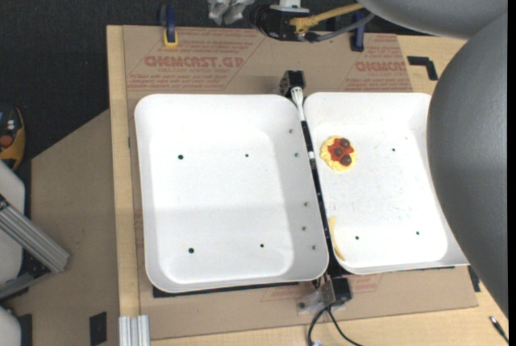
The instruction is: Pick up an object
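Note:
A small round yellow object with red and dark spots (pixel 338 152) lies in the right bin (pixel 403 199), near its left wall. A thin pale yellow piece (pixel 333 235) rests against the same wall, closer to the front. My gripper (pixel 231 2) hangs high at the top of the view, beyond the far edge of the bins and well away from both objects. The grey arm (pixel 476 135) sweeps over the right side and hides the right edge of the right bin.
The left bin (pixel 218 191) sits beside the right one, with a black strip (pixel 306 151) between them. Blue clamps (pixel 170 26) (pixel 357 34) hold the brown board at the back. A metal rail (pixel 32 235) lies off the bench at the left.

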